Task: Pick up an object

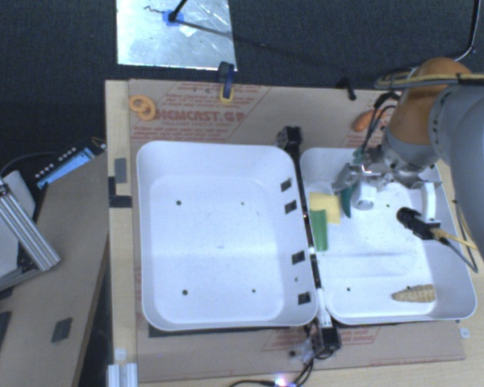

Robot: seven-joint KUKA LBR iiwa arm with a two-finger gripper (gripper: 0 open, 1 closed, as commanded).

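Yellow-and-green soft sponge block point(322, 216), light, squashy; best pinched across narrow sides. Hand point(348, 193) at its 2 o'clock, opening unclear.

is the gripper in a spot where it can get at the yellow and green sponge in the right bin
Probably yes. The gripper hangs low in the right bin, just right of the sponge, which lies against the bin's left wall. Nothing sits between them, though that wall may crowd the grasp.
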